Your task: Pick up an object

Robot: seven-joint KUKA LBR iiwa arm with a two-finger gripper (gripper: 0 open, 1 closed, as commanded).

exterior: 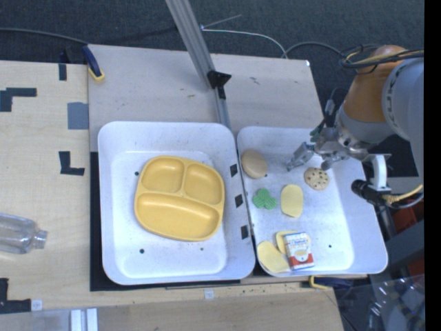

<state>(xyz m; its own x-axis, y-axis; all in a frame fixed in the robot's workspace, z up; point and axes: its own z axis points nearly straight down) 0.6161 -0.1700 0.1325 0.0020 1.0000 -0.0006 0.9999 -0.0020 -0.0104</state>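
The right bin (344, 226) holds several toy foods: a tan bun (254, 163), a green leafy piece (264, 199), a pale yellow oval piece (292, 201), a speckled cookie (316, 178), a red and white carton (298, 249) and a yellow slice (271, 258) beside it. My gripper (312, 159) hangs over the bin's far part, just beyond the cookie and right of the bun. Its fingers stand apart, open, with nothing between them.
The left bin (117, 185) carries a yellow divided plate (180, 197). A metal pole (193, 36) slants across the bench behind the bins. A clear plastic bottle (17, 233) lies at the far left on the wooden table.
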